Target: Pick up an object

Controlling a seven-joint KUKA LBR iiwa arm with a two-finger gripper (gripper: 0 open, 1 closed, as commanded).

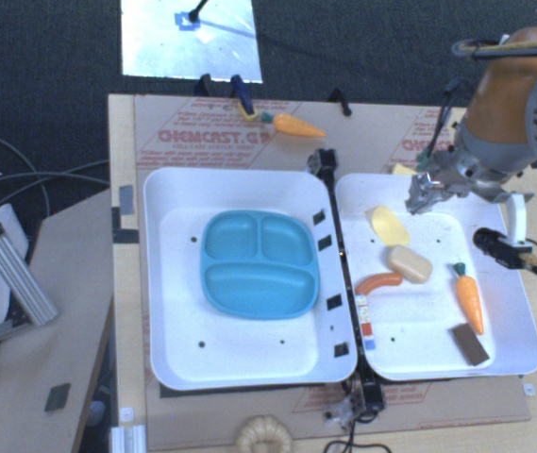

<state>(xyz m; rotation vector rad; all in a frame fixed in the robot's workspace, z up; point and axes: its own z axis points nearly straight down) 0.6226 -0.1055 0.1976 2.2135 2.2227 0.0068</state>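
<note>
The brown block (469,343) sits at the right bin's (530,352) near edge, but my gripper (423,199), spread unclear, hangs nearest the yellow piece (389,225), so I should descend straight, centred over it.

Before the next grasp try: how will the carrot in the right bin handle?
The carrot looks like smooth moulded plastic, so probably stiff, light and a bit slippery. Its round, tapered body may roll or pivot if nudged. It lies flat in the right bin, apart from the brown block.
</note>
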